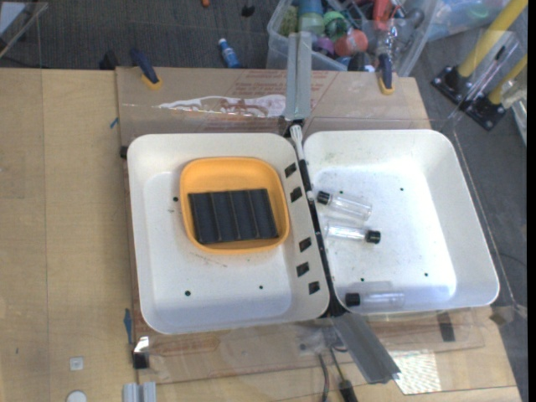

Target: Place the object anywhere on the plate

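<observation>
The left bin holds an orange plate with a dark ridged block, the right bin three clear vials.

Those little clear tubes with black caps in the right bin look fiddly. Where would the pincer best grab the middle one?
Probably around the middle of its clear barrel, coming straight down from above. The middle clear plastic tube with the black cap lies flat and almost crosswise on the floor of the right white bin, apart from its neighbours, so fingers could close across its narrow width.
</observation>
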You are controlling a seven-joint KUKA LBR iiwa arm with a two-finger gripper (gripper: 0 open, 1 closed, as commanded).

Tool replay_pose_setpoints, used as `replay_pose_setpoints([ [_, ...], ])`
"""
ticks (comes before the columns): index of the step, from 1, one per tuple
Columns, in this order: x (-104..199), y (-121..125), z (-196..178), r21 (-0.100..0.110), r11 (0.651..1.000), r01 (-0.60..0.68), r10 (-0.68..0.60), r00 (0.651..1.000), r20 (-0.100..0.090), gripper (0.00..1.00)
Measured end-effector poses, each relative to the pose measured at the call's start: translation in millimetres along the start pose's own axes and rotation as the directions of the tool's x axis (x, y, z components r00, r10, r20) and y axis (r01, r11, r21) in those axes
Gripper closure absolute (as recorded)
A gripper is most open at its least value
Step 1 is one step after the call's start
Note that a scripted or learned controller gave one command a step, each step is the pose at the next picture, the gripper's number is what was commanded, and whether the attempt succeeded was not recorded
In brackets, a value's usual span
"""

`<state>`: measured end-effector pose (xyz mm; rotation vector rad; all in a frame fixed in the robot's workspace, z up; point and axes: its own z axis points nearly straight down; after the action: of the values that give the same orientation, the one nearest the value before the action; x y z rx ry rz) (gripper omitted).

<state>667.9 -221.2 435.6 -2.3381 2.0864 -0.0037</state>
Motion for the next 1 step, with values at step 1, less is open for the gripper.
replay_pose_setpoints([
  [1, -7.0, -0.9, 0.3, -0.002, 0.970, 0.242, -0.242, 0.970, 0.001, 1.00],
])
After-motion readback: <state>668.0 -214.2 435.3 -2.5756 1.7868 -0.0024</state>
